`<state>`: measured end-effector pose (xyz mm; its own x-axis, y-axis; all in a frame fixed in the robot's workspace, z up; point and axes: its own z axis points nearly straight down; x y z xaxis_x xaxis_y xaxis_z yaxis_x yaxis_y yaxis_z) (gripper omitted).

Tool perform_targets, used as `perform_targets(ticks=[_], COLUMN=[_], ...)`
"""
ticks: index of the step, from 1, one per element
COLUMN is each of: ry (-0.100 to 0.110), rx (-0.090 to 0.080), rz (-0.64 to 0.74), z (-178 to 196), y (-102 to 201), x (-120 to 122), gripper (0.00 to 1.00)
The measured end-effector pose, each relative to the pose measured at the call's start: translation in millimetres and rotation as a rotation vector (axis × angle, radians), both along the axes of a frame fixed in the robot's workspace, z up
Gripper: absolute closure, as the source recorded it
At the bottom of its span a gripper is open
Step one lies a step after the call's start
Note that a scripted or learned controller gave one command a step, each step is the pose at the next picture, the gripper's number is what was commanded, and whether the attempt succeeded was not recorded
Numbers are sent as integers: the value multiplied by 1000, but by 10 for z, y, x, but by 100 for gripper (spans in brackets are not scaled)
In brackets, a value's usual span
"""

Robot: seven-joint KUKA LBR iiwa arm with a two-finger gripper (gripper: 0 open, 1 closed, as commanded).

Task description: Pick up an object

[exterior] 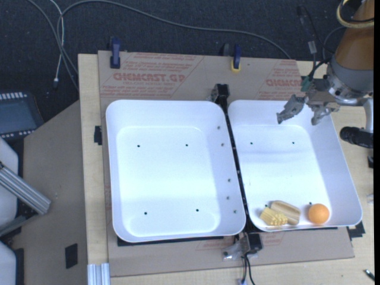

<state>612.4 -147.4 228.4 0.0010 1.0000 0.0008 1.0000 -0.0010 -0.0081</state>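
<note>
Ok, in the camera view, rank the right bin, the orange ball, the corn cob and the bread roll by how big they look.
1. right bin, by far the largest.
2. bread roll and corn cob: they look alike and overlap, so I won't rank them.
3. orange ball, the smallest, though only slightly.

Red "CHEMCAST GP" print repeated on brown board (178, 70) under bins; smaller print unreadable.

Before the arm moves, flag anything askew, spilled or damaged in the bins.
Nothing stands out. The orange ball, the corn cob and the tan roll lie bunched at the right bin's near edge, intact. The claw hangs open above its far end.
</note>
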Motion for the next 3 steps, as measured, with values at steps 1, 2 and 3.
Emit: perform_targets(ticks=[1,2,3], ry=[-9,-6,-7], rx=[-1,-1,0], rz=[1,1,2], z=[52,-369,-804], y=[3,-34,11], x=[17,25,74], gripper=[0,0,0])
